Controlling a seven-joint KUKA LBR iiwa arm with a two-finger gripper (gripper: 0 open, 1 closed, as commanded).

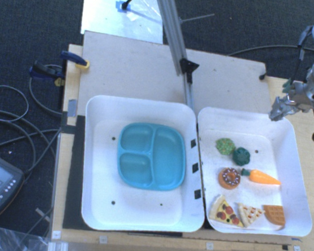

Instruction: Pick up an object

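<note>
Hovering hand [278, 110], right bin's [296, 146] corner

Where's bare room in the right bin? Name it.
Free: the right bin's back strip, between its far rim and the green toys, and its near-left corner beside the pizza slice. Crowded: donut, carrot and front row. The hand hovers over the far rim.

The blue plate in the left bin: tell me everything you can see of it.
The plate is a light blue, rounded-rectangle tray that looks like smooth plastic. Raised ridges split it into three compartments: one large section on its right side and two smaller ones stacked on its left. All three hold nothing. It lies flat, right side up, slightly turned, about in the middle of the left bin, resting on the bin's white floor. Nothing else touches it; the toy foods lie in the right bin.
</note>
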